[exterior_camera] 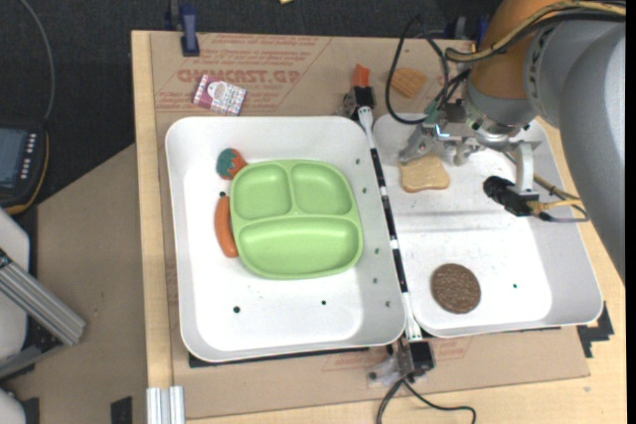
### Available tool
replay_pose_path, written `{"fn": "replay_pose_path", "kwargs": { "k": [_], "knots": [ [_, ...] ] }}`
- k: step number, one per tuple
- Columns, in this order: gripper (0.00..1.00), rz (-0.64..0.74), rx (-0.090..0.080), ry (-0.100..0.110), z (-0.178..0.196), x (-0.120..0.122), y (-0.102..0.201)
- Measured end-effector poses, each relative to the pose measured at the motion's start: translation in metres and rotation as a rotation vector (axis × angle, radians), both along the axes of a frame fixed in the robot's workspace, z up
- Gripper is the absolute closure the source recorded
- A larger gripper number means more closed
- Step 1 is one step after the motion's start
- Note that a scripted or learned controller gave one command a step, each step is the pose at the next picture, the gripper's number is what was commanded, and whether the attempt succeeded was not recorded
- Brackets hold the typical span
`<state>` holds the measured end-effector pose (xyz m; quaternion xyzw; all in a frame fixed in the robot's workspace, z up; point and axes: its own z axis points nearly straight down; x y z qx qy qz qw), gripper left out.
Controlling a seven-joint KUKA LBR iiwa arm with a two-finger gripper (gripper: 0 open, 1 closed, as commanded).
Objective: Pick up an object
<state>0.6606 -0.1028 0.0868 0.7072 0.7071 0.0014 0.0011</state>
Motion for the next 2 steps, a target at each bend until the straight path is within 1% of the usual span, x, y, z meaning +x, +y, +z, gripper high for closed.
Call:
{"fn": "replay_pose_path", "kwargs": {
  "k": [1, 2],
  "knots": [
    [0.00, -0.001, -0.001, -0.001, 0.000, -0.017, 0.001],
    [1.00, -0.001, -0.003, -0.005, 0.012, -0.016, 0.001]
  ]
}}
